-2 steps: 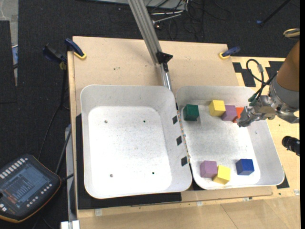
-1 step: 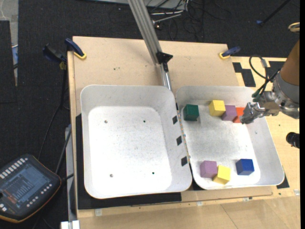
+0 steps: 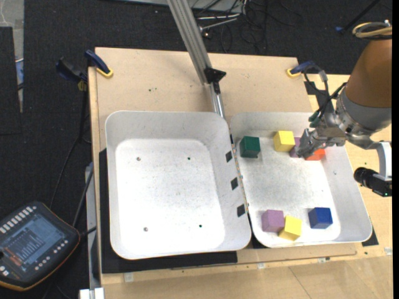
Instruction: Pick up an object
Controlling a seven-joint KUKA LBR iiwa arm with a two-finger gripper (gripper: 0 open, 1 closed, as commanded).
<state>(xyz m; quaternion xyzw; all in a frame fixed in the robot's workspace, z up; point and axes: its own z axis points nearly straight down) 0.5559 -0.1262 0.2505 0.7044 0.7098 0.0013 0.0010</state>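
Observation:
The right bin [image 3: 293, 189] holds several small blocks. My gripper [image 3: 307, 147] is low over the bin's far right part, right above an orange block [image 3: 317, 156] and a small purple piece [image 3: 295, 152] that peeks out at its left side. Just left of the gripper sits a yellow cube [image 3: 284, 141], and further left a green cube [image 3: 250, 146]. Near the front edge lie a purple cube [image 3: 272, 220], a second yellow cube [image 3: 291, 228] touching it, and a blue cube [image 3: 320, 217]. The gripper body hides part of the orange block.
The left bin [image 3: 162, 185] lies beside the right one. A metal pole [image 3: 190, 33] slants in from the top down to the bins' shared edge. A teach pendant [image 3: 28, 245] sits at the lower left, off the bench.

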